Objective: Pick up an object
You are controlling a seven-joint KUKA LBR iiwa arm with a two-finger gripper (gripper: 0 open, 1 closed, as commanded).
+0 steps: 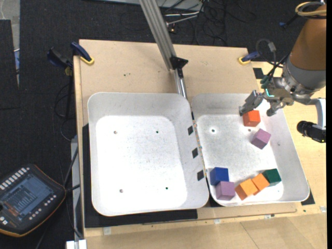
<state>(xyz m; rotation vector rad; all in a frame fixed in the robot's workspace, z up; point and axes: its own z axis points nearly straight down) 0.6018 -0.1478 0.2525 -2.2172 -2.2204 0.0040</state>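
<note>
The gripper (261,105) hangs over the upper part of the right bin (293,162), its two fingers spread apart and grasping nothing. One dark finger reaches down toward the orange cube (251,118), which sits on the bin floor just below the gripper; the other finger stands off to the cube's right. The cube is not between the fingers, so it counts as not yet taken.

Taking that orange cube as the landmark: a light purple cube (260,138) lies just below and slightly right of it, apart from it. Well below, along the bin's near wall, is a cluster: a blue cube (219,175) with a second purple cube (225,190) touching it underneath, then a second orange block (247,187) and a green cube (272,177) to the right. The left bin (93,139) lies well to the left of the landmark, across the divide.

The orange cube looks like a small, rigid block, probably light foam or wood, with flat faces and crisp edges. It should not deform or break under a firm pinch. The surfaces look matte rather than slick, so slipping seems unlikely if the fingers land squarely on two opposite side faces. It sits slightly turned, so a pinch across corners could twist it out; aligning with the faces seems wise. It stands alone, leaving room on both sides.
</note>
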